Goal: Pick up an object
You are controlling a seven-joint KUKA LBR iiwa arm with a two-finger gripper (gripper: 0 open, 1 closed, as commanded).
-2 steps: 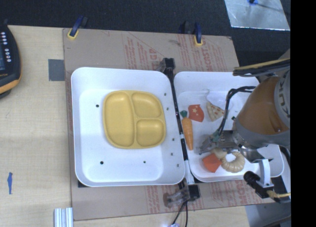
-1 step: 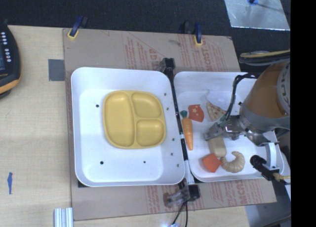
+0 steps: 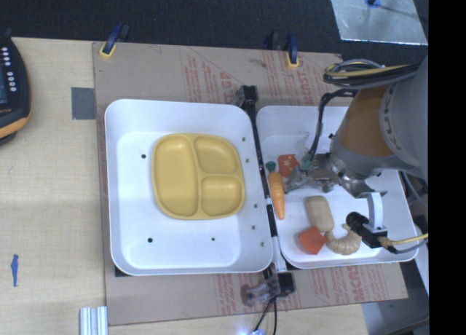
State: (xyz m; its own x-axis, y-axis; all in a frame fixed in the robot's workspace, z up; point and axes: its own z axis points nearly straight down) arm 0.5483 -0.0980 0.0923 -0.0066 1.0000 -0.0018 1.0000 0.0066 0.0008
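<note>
While tray (image 3: 196, 175) fills left bin (image 3: 124, 180), carrot (image 3: 276, 195) (right)

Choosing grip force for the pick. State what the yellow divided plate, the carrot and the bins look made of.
Yellow divided plate: looks like moulded plastic, matte, with smooth rounded compartment ridges. Carrot: probably a plastic or rubber toy, judging by its uniform orange colour and faint sheen. Bins: likely thin formed plastic, white and semi-gloss, with rounded corners and soft highlights.

carrot (image 3: 276, 194) | orange, lying lengthwise | right bin's (image 3: 408, 202) left edge
</note>
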